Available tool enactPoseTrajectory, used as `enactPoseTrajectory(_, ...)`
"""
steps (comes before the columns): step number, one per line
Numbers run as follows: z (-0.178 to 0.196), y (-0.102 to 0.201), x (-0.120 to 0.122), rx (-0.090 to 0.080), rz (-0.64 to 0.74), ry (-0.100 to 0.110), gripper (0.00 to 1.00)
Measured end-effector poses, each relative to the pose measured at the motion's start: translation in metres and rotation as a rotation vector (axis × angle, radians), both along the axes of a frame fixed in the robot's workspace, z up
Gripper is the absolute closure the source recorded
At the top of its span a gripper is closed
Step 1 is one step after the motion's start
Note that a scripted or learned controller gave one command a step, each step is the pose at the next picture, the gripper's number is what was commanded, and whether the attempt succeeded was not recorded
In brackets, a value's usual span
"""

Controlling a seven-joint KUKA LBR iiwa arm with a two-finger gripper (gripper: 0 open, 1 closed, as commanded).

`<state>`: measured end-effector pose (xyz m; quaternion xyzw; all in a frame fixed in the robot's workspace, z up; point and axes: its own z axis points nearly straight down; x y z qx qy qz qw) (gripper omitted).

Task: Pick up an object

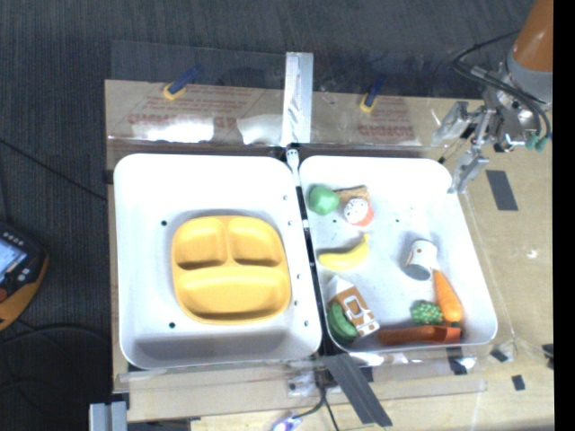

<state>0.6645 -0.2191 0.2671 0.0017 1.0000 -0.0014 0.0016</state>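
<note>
While its fingers stand apart on nothing, the gripper (pixel 460 155) hangs over the upper right corner of the right bin (pixel 395 171). Below it lie a white cup (pixel 420 257), carrot (pixel 447 296), banana (pixel 345 255) and green ball (pixel 322 199). A yellow tray (pixel 231 268) sits in the left bin (pixel 144 196).

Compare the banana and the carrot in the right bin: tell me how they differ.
The banana is yellow; the carrot is orange. The banana is curved and lies roughly across the bin, near its left wall; the carrot is straight, lies along the right wall and tapers to a point. The banana lies apart from its neighbours, while the carrot sits right against a green broccoli piece. Both look like toy food lying flat in the right bin.
</note>
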Motion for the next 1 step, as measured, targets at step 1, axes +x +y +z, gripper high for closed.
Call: enactPoseTrajectory(1, -0.1584, 0.0082, -0.0474, 0.002, 0.173, -0.004, 0.00)
